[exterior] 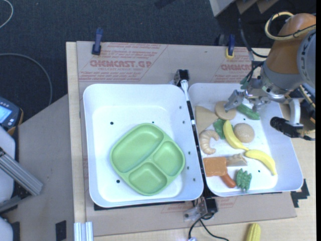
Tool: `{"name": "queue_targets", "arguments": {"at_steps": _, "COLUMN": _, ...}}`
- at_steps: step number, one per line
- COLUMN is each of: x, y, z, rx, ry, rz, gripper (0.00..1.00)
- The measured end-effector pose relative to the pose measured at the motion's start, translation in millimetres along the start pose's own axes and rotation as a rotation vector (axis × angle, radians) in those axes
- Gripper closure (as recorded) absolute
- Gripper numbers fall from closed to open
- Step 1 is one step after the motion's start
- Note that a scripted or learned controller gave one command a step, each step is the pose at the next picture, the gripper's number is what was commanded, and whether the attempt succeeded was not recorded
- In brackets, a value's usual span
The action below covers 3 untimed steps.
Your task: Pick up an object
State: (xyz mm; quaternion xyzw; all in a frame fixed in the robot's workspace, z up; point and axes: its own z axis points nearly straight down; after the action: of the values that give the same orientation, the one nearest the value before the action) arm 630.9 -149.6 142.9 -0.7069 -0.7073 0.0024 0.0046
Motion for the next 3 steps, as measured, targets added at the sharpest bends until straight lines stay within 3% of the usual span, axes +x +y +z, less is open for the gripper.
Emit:
{"name": "queue_targets", "arguments": {"at_steps": 1, "x": 30.9, "y": -5.8, "z": 58.2, "rx": -0.013, "ry": -0.003, "rz": 0.000, "gripper": 0.00}}
{"name": "queue_targets", "arguments": {"at_steps": 2, "x": 30.4, "y": -2.7, "z": 41.3, "rx": -0.023, "ry": -0.003, "rz": 0.001, "gripper": 1.00}}
{"name": "queue_targets", "arguments": {"at_steps": 3, "x": 30.3, "y": -2.6, "z": 31.5, "rx": -0.025, "ry": -0.004, "rz": 0.002, "gripper": 1.00}}
